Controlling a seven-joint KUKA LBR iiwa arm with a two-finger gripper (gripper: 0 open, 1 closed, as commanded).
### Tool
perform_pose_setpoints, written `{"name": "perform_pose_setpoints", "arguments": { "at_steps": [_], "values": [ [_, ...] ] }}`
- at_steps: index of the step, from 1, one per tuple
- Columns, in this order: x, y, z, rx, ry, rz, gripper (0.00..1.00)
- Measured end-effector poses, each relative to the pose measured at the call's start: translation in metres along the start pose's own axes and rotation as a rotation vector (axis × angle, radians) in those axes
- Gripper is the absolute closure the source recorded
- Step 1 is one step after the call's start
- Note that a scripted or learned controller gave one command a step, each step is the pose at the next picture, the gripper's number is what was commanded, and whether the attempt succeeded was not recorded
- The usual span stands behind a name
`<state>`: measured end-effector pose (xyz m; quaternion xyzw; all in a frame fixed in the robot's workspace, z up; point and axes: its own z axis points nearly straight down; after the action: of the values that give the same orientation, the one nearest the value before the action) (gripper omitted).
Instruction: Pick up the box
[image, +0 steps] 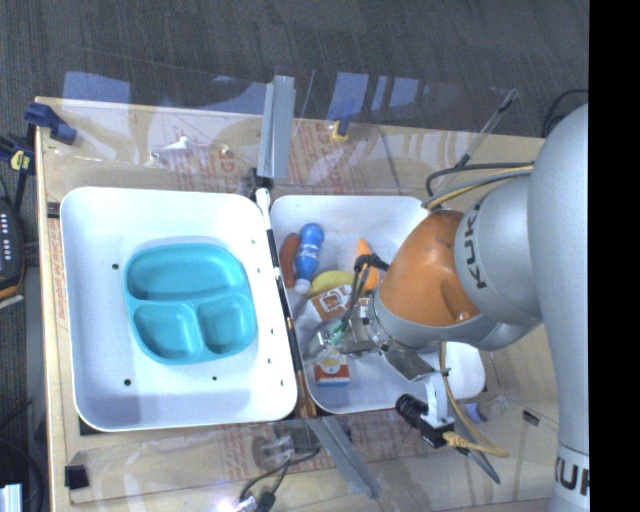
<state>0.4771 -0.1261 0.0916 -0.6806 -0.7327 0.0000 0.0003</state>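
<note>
The arm (520, 260) is reached into the right bin (400, 215), its gripper (335, 338) lowered at frame centre. The grip state cannot be told. The box (332, 373) is seen just below it, apparently flat, at the bin's lower left. 1 teal tray (190, 300) is set in the left bin (90, 220).

Looks like a robotics lab: wooden bench (420, 150) on dark carpet (300, 40), two white bins (90, 300) set side by side, loose cables (470, 165) trailing across the top, clear plastic sheeting (200, 110) at the back edge, grey KUKA arm (530, 250) reaching in.
</note>
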Motion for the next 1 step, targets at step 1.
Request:
{"name": "perform_pose_setpoints", "arguments": {
  "at_steps": [1],
  "values": [
    [0.0,0.0005,-0.0097,0.0,0.0,-0.005,1.0]
  ]
}}
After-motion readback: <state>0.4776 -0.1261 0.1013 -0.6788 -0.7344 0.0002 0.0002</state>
